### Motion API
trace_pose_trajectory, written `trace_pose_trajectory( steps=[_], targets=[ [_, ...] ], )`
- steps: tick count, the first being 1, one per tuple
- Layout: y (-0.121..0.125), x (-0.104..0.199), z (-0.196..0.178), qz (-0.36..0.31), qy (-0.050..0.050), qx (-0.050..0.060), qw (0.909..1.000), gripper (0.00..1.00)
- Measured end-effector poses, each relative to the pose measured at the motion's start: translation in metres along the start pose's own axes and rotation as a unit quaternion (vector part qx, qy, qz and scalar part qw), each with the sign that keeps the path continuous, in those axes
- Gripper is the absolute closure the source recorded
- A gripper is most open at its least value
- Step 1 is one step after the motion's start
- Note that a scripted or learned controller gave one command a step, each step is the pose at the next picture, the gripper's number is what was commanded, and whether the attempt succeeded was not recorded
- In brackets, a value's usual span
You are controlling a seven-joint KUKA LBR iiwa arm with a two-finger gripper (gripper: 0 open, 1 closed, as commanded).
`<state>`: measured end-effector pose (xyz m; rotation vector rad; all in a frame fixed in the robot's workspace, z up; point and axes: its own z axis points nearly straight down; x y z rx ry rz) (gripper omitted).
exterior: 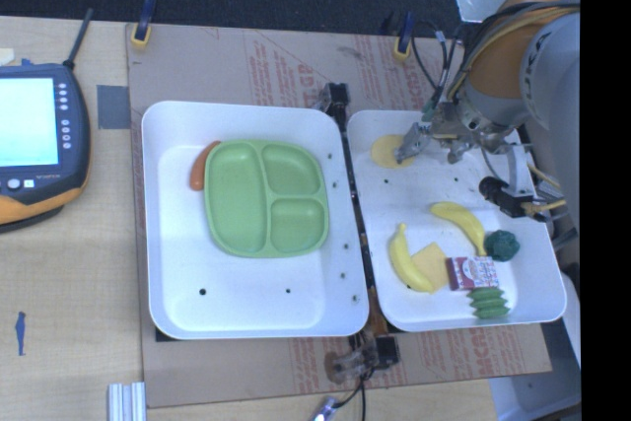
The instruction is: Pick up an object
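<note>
My gripper (430, 155) hangs over the far end of the right bin (552, 306), with its two fingers apart and nothing between them. Its left fingertip (406, 151) is right beside a flat yellow round piece (385, 152) in the bin's far left corner. Nearer the front lie a banana (461, 222), a second banana (404, 261), a yellow wedge (432, 261), a small red and white box (471, 271), a dark green broccoli piece (503, 245) and a light green ridged piece (488, 303).
The left bin (173, 301) holds a green divided plate (266, 197) with an orange sausage (199, 168) tucked at its left edge. A teach pendant (30, 143) lies on the bench at far left. Cables trail from the arm over the right bin's right side.
</note>
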<state>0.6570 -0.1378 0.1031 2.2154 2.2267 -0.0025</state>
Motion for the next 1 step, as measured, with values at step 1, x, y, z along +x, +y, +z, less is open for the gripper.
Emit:
trace_pose_trajectory(
  steps=[1],
  targets=[
    [-0.0727,-0.0108,-0.0069,0.001,0.000,0.002,1.0000,0.00]
  ],
)
